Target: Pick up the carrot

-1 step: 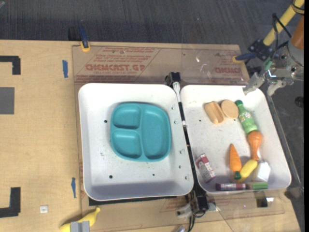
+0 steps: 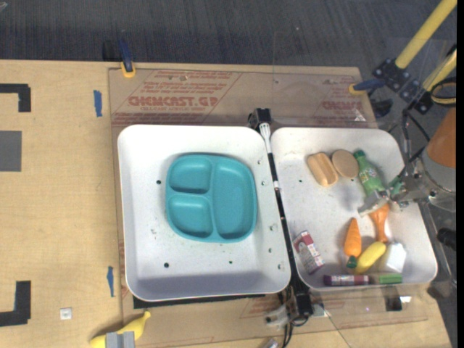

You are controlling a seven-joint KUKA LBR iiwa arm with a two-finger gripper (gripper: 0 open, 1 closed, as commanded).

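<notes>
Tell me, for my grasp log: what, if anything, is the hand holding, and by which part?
Cannot be told: the hand is at the green top of a carrot, but the grip is unclear.

The arm (image 2: 444, 151) reaches in from the right edge of the view, its grey body and orange band showing at the far right, just past the right bin's (image 2: 341, 142) right wall. The end effector (image 2: 401, 188) sits low over that bin's right side, close to the wall and about halfway along it, pointing leftward into the bin. Its metal parts look small and blurred there.
</notes>
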